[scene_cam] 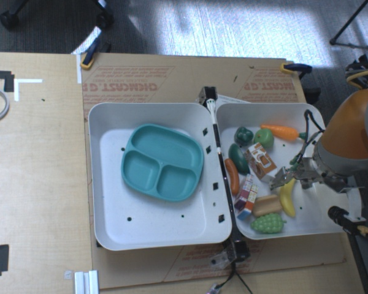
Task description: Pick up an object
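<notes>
Reaching in from three o'clock, the single arm (pixel 349 136) hung its gripper (pixel 286 177) low over the right bin (pixel 319 225); whether its fingers were spread or closed could not be told, and nothing showed between them. One banana (pixel 287 197) lay just beside the gripper at six o'clock, its long axis running from twelve to six, slightly curved. At nine o'clock sat one snack carton (pixel 261 160), tilted. Farther out were one carrot (pixel 280 131) at twelve, pointing toward nine, two green vegetables (pixel 244 135) near eleven, one sausage (pixel 232 176) along the bin's wall at nine, one small box (pixel 248 195), one brown block (pixel 267 204) and one bunch of green grapes (pixel 268 223) at seven. Crowding marked the gripper's nine o'clock side. Well apart, the left bin (pixel 110 225) held one teal divided plate (pixel 163 162).
</notes>
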You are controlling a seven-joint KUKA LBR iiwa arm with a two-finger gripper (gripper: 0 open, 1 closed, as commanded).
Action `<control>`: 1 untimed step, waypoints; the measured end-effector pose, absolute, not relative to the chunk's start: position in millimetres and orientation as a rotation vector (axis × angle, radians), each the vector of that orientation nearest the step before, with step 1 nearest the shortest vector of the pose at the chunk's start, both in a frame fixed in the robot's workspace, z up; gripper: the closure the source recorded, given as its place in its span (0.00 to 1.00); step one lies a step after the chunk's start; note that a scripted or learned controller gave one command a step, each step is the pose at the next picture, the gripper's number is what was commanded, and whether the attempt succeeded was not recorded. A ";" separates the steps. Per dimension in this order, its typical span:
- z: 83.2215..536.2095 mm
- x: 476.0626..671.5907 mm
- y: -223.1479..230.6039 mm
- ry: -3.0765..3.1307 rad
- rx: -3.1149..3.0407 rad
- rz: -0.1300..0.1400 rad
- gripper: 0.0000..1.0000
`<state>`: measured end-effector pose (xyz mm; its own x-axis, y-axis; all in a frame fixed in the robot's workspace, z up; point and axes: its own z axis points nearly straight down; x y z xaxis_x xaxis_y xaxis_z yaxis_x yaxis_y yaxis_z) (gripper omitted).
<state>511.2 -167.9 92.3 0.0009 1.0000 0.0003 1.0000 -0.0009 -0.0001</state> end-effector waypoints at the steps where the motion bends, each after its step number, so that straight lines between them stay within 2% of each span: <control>1: 102.0 511.6 -168.5 -2.218 -2.226 0.000 1.00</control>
